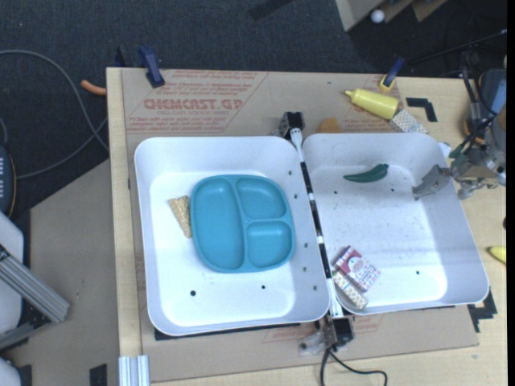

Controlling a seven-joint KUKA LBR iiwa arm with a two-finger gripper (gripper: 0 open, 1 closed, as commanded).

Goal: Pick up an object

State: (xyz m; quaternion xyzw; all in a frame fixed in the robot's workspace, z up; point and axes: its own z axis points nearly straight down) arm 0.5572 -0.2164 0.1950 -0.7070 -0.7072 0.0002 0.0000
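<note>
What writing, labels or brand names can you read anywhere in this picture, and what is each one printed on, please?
"CHEMCAST GP": large red letters on the brown protective sheet covering the bench, behind the left bin.
Smaller red lines above and below it: too blurred to read.
Print on the red-and-white packet in the right bin: too small to read.

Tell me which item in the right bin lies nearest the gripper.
The dark green pepper, at the bin's far side beside the gripper. The red-and-white packet sits at the near left corner.
</note>
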